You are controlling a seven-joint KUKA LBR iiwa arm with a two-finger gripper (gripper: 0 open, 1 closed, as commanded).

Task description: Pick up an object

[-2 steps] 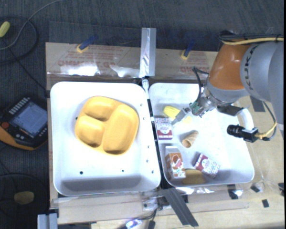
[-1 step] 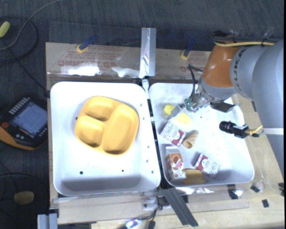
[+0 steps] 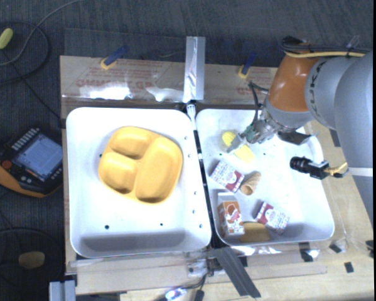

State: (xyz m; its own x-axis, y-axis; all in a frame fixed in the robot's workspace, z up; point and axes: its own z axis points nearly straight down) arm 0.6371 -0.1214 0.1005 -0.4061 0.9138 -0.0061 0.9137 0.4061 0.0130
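The gripper (image 3: 253, 133) hangs low in the right bin (image 3: 319, 218), at about 11 o'clock of its floor, just beside a yellow block (image 3: 243, 152) and a small yellow ball (image 3: 228, 138); whether it is open or closed I cannot tell. Toward the bin's centre lie a red-and-white carton (image 3: 226, 175) and a cone (image 3: 250, 182). At 6 o'clock sit two more cartons (image 3: 230, 217) and a tan roll (image 3: 255, 232). The left bin (image 3: 87, 231) holds a yellow tray (image 3: 140, 163).

Yellow sectioned tray (image 3: 140, 163) in white left bin (image 3: 87, 231); red-and-white printed cartons (image 3: 227, 175), yellow block (image 3: 243, 152) in white right bin (image 3: 307, 218)
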